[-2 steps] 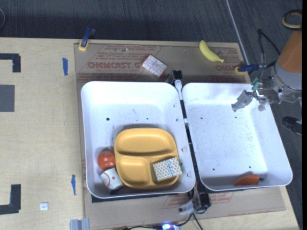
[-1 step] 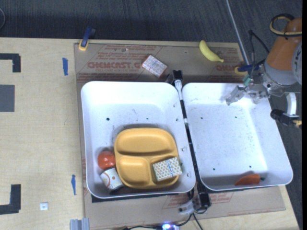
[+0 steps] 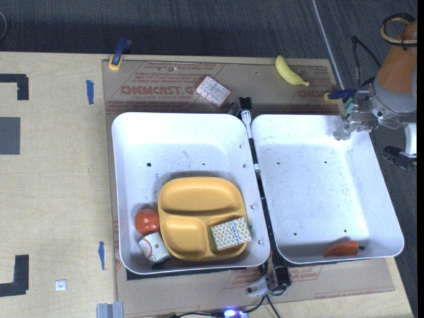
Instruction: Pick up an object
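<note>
The nearest candidate I see is a flat orange piece [image 3: 342, 248] lying against the lower wall of the right bin [image 3: 311, 177], low in the frame. The left bin [image 3: 126, 177] holds a yellow divided tray [image 3: 192, 207] with a patterned packet [image 3: 230, 234] in its lower right compartment, and a red ball [image 3: 146, 220] and a small cup [image 3: 153, 246] wedged beside the tray's left edge. The gripper [image 3: 344, 128] sits over the right bin's upper right corner; I cannot tell its state from here. I judge the orange piece awkward: close to the wall, so I would descend on its open side. A banana [image 3: 290, 71] and a small packet [image 3: 212, 91] rest on the cardboard [image 3: 165, 85] above the bins. The surrounding wooden bench [image 3: 53, 177] carries black and blue tape marks.
</note>
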Motion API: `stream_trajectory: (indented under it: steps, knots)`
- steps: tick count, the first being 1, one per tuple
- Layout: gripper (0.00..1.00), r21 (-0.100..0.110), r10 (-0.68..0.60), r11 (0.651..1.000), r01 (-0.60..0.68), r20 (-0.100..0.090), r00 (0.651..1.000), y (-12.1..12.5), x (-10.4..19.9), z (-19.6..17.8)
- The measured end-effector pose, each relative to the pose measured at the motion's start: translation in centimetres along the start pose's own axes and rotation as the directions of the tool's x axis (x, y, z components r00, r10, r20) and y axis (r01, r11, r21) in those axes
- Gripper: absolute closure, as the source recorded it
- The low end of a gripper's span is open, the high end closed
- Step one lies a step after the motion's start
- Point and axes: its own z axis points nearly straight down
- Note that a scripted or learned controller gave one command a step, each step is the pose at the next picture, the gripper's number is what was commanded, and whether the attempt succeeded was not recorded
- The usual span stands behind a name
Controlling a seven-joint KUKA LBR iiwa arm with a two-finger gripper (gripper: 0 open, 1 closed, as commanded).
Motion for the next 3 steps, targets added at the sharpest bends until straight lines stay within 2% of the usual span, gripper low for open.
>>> stream_trajectory:
  steps: [1,3]
  knots:
    - [1.0,0.021,0.005,1.0,-0.005,-0.021,1.0,-0.4,-0.1,-7.1]
    - [1.0,0.013,0.004,1.0,-0.004,-0.017,1.0,-0.1,-0.2,-9.2]
